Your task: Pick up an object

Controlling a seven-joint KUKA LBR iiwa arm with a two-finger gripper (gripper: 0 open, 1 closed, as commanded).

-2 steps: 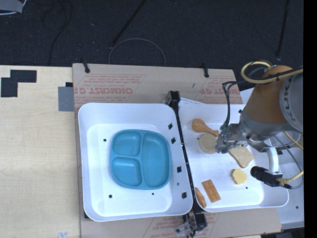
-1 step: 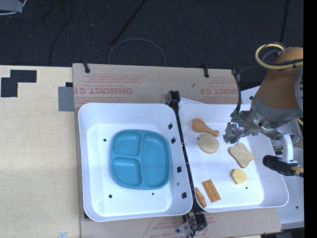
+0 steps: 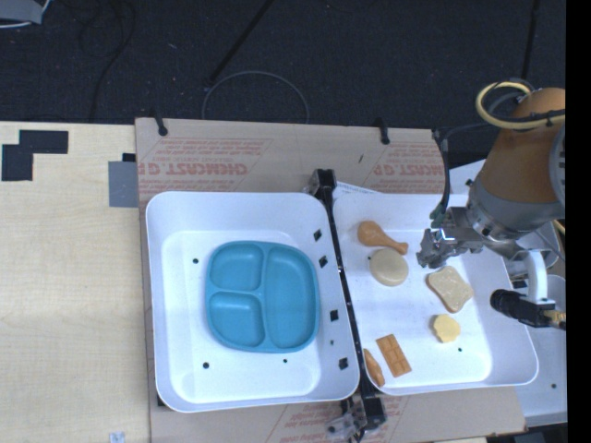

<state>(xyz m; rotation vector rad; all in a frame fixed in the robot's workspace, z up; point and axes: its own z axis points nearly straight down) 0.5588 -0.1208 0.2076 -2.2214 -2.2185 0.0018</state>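
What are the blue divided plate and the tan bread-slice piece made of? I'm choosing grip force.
Blue divided plate: seemingly hard moulded plastic, with smooth, uniform colour and rounded compartment ridges. Tan bread-slice piece: probably a plastic or rubber toy, matte with a pale face; hardness can't be judged.

a robotics lab: a grey kuka arm [image 3: 517,192] reaches over two white bins [image 3: 185,215] clamped onto cardboard [image 3: 240,160] on a pale wooden counter [image 3: 65,275], with black cables [image 3: 249,86] trailing across dark carpet [image 3: 369,44] beyond the counter's far edge.
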